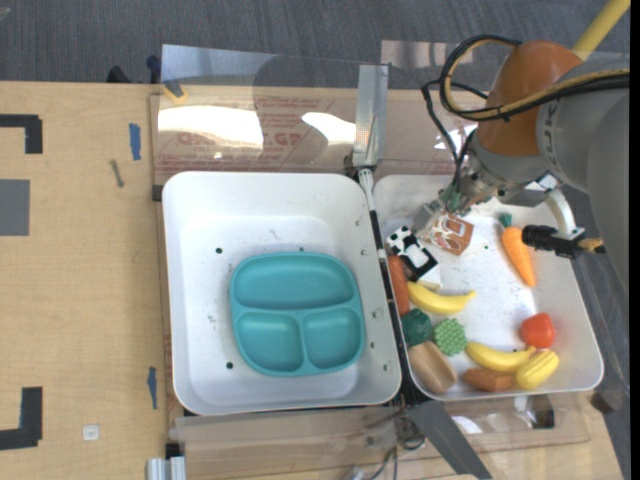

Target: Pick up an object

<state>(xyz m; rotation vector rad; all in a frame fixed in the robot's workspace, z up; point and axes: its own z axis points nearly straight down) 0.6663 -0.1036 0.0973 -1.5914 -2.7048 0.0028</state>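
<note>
small patterned box [452, 234] sits in the right bin [580, 318], gripper [458, 198] right above it; jaws' state, can't tell.

The arm [560, 118] ran off the picture's right edge and hid the right bin's [585, 308] far corner, while the gripper's [455, 200] fingers were too small to make out.

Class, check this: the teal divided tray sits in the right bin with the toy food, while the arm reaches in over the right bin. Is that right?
Not quite. The camera view shows the teal divided tray alone in the left bin, not among the toy food. The bananas, carrot and the rest lie in the right bin, and the arm does reach in over that bin.
</note>
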